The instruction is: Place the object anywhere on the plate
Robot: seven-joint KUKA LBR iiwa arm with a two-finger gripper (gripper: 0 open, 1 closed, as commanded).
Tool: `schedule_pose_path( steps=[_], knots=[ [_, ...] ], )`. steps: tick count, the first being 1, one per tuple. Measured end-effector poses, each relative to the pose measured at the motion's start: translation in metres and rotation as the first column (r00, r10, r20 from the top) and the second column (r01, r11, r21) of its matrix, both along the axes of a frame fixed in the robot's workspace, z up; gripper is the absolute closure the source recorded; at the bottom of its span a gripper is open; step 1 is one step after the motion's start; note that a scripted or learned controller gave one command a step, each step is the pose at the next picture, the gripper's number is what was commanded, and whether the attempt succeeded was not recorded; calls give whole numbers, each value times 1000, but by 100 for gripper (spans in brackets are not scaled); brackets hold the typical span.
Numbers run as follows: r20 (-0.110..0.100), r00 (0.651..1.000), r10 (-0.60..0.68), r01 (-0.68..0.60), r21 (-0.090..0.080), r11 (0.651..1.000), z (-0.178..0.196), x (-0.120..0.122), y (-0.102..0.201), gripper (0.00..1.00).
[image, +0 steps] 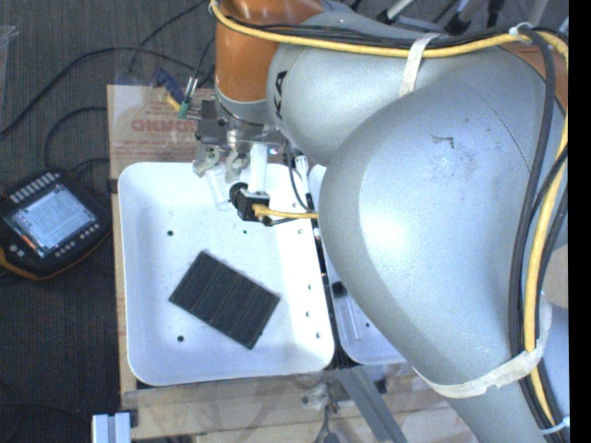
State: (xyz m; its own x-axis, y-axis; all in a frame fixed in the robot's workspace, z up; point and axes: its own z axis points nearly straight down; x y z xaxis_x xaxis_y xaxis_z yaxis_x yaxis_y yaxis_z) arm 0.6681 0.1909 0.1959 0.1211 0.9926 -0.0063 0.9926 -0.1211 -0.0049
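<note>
The gripper [228, 166] hangs over the left bin's [148, 340] far side; whether its jaws are open or closed (too small) I cannot tell. The dark plate [224, 299] lies near; a release here would likely miss it.

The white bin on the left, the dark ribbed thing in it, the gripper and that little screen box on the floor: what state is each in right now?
Left bin: holds one object, upright on the bench.
Dark ribbed slab: lying flat on the bin floor, turned at a slant, nothing touching it.
Gripper: hanging over the bin's far end, apart from the slab, carrying nothing.
Handheld screen box: on the floor left of the bench, screen lit.
</note>
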Motion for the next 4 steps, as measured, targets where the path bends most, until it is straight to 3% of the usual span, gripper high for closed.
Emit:
schedule_pose_path(
  steps=[1,2,3,4],
  knots=[
    [-2,938,348,-348,3,938,-45,-1,41,100],
    [0,800,600,-600,3,800,-13,1,28,100],
    [3,319,948,-948,8,319,-15,-9,20,100],
    [6,27,1000,-1000,6,27,131,-21,42,100]
  ],
)
